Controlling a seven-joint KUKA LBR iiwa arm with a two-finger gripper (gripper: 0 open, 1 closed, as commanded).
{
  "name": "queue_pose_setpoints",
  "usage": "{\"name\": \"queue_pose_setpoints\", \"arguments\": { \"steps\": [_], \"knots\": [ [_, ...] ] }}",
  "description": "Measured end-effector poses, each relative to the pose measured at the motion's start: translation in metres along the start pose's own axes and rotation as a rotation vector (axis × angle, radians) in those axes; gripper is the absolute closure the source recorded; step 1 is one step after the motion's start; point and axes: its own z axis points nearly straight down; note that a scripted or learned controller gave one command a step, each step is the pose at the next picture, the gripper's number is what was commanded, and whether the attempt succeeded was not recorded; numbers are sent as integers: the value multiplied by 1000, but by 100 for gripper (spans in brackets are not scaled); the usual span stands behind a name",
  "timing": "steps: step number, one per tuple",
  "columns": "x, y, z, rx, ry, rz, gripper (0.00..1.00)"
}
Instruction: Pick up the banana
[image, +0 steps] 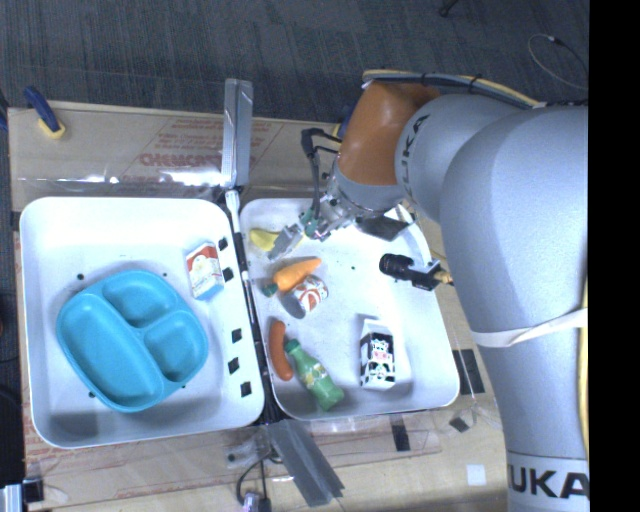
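Observation:
The banana (262, 239), small and yellow, lies in the far left corner of the right bin (440, 385), close to the wall between the bins. My gripper (297, 233) hangs low just to the right of it, angled toward it, with its tip close to the banana's right end. Nothing shows between the gripper and the banana, and I cannot tell whether they touch. The grey arm with its orange band reaches in from the right and covers the bin's far right corner.
Just in front of the gripper lie a carrot (298, 272) and a red-and-white can (311, 296). Nearer the front are a sausage (277, 350), a green bottle (316, 376) and a cow-print carton (377, 360). The left bin (40, 230) holds a blue divided plate (130, 335) and a small red carton (204, 270).

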Motion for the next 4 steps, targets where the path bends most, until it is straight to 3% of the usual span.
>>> {"name": "queue_pose_setpoints", "arguments": {
  "steps": [3,4],
  "knots": [
    [0,0,0,0,0,0,0],
    [-44,-60,-20,0,0,-62,0]
  ]
}}
